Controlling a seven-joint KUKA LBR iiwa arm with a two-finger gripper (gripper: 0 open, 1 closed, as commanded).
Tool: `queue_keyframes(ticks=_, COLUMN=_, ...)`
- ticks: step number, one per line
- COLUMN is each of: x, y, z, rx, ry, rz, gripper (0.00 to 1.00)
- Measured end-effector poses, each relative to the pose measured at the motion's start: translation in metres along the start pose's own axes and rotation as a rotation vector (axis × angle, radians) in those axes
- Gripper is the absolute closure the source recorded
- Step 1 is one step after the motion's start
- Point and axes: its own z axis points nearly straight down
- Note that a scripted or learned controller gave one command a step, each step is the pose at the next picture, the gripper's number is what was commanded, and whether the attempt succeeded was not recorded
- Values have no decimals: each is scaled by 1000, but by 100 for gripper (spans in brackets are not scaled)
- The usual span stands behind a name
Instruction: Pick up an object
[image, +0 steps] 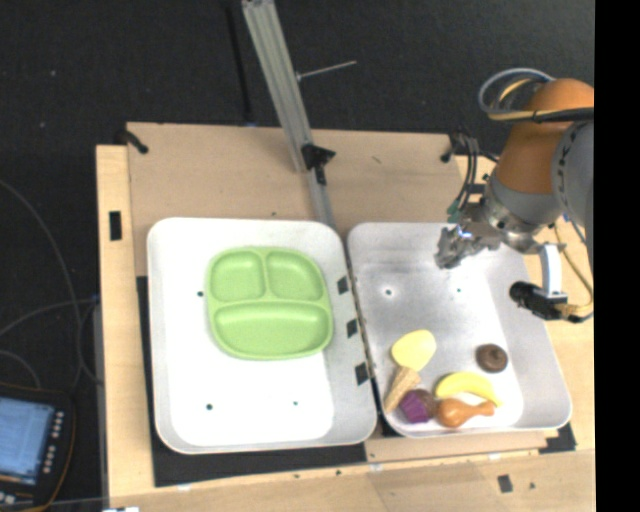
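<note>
Over the far part of the right-hand shallow white bin we find the grey arm with its orange band, reaching in from the right and bent downward, its two-finger gripper hanging just above the bin floor. We cannot tell how the gripper is set; we see nothing in its grasp. At that bin's near edge lies a cluster of toy foods: a pale yellow ice-cream cone, a yellow banana, a purple round piece, an orange-brown drumstick and, a little apart to the right, a small brown doughnut. All lie well apart from the gripper. We note a light green three-compartment plastic plate in the left-hand white bin, toward its far side.
</note>
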Motion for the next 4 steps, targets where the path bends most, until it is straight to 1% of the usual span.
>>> queue_keyframes(ticks=1, x=-1, y=3, z=-66, rx=-4, ry=-1, rz=-6, gripper=100)
queue_keyframes(ticks=2, x=-2, y=4, z=-73, rx=3, ry=1, rz=-7, gripper=100)
queue_keyframes(ticks=3, x=49, y=-21, z=-65, rx=6, ry=2, rz=-9, gripper=100)
queue_keyframes(ticks=4, x=87, y=-44, z=-61, rx=6, ry=2, rz=-9, gripper=100)
